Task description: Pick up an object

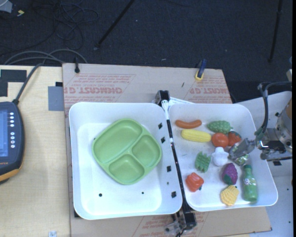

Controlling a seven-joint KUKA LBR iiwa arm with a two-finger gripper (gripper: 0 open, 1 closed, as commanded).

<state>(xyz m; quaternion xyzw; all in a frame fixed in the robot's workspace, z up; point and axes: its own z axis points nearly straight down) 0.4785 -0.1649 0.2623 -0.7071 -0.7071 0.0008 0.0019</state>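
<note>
Low over the right bin, your end effector sits among the toy food near that bin's right wall, and you cannot tell from this angle whether it grips anything. Around it lie a white garlic-like piece just to its left, a red tomato on the far side, a purple eggplant and a green bottle on the near side. Further left you have a yellow banana, an orange sausage, a red pepper and yellow corn. The left bin carries a green divided plate. Your risk is crowding: with pieces touching or nearly so, a closing grasp may pinch two, or nudge a round one aside and come up with nothing.
</note>
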